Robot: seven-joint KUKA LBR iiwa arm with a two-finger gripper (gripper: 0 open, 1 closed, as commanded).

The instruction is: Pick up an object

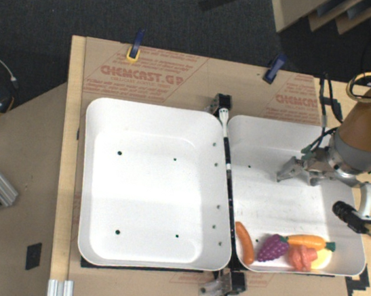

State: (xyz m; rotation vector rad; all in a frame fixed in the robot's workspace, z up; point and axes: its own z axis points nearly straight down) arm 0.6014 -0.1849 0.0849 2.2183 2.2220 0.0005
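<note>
Several toy foods lie along the front edge of the right bin (280,205): an orange-red sausage-shaped piece (244,243), a purple grape bunch (272,248), an orange carrot (307,241), a red piece (300,257) and a yellow piece (322,259) half hidden behind it. My gripper (293,164) hangs over the far right part of that bin, well behind the toys. Its fingers are spread, pointing left, with nothing between them.
The left bin (101,166) sits beside the right one on a cardboard base (182,75). Blue clamps (136,47) hold the base's far edge. A black fitting (351,215) sticks out by the right bin's right rim, under the arm (370,129).
</note>
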